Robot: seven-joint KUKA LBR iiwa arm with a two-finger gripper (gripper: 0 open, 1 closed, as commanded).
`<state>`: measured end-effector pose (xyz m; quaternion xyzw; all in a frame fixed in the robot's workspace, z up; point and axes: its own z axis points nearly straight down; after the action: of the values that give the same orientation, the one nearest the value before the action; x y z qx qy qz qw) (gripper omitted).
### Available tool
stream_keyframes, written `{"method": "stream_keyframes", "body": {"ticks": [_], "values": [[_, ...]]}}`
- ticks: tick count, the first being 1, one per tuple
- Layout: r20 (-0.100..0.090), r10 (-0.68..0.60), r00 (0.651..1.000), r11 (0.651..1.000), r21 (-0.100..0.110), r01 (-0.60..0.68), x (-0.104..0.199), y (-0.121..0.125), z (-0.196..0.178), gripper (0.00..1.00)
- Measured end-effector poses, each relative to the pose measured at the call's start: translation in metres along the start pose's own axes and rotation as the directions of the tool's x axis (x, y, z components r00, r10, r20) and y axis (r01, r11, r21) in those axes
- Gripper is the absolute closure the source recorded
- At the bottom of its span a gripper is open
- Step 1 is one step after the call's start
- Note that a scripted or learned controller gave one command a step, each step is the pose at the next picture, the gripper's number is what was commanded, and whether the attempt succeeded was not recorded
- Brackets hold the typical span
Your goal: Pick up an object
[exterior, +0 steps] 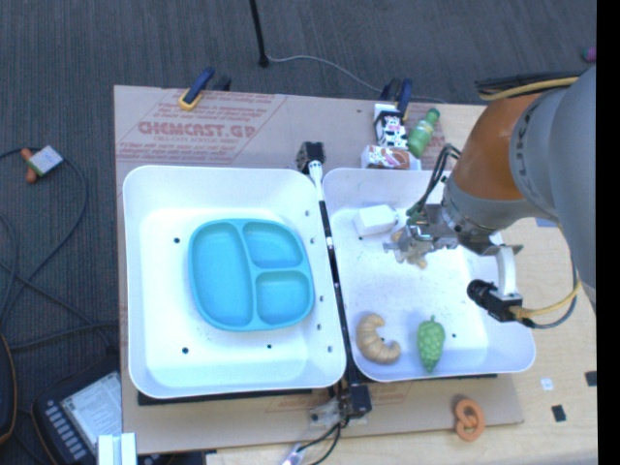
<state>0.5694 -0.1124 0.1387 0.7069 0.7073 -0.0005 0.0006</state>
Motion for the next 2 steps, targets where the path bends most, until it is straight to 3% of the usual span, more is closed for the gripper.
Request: {"method": "stream_keyframes", "body": {"ticks": [1, 2], "values": [[-0.003, -0.001, 1.000, 1.000, 0.002, 0.001, 0.068, -0.056, -0.046, 1.00], [-0.002, 0.000, 1.000, 1.000, 0.003, 0.000, 0.097, -0.086, -0.045, 1.00]]}}
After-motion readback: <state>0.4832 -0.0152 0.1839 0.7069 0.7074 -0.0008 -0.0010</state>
